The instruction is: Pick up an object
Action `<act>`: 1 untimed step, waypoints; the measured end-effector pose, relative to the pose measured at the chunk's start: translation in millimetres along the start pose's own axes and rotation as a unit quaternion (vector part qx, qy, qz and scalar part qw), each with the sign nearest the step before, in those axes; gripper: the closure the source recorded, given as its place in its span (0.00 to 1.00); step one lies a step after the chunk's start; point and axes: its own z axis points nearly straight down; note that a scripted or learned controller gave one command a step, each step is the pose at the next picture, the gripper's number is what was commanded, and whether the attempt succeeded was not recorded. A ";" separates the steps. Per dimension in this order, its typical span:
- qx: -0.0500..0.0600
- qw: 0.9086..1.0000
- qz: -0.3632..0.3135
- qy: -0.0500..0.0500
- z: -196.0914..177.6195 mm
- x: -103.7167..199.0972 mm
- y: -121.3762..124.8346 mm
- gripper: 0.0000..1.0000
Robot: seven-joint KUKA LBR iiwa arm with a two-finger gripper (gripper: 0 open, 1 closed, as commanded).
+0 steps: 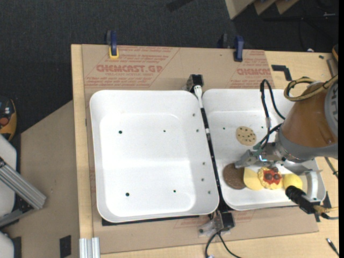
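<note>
Camera view puts the tool (257,157) low in the right bin (232,107), at the end of the arm (312,125) that comes in from the right with its orange band over the bin's right side; whether the tool is released or clenched cannot be told, since its tip is small, partly hidden by the wrist, and nothing can be seen between its parts; it sits just above a cluster of objects near the bin's front edge; a brown disc (233,176) lies just below and left of the tool, touching or nearly touching a yellow toy (256,178) to its right; a red piece (270,176) rests on or against the yellow toy, and a yellow ball (293,180) lies just right of that, beside a black part of the arm's gear; a cookie (246,135), tan with dark spots, lies flat on the bin floor above the tool, apart from the cluster; black cables (265,107) loop from the arm across the bin's upper right; the left bin (107,117) stands just beside the right one, their rims meeting along a dark strip; both bins sit on the brown table (80,79), which bears red print along its far edge and two clamps (112,43) there.
</note>
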 end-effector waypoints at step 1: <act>0.001 1.000 0.000 -0.001 1.2 -65.5 29.9 0.00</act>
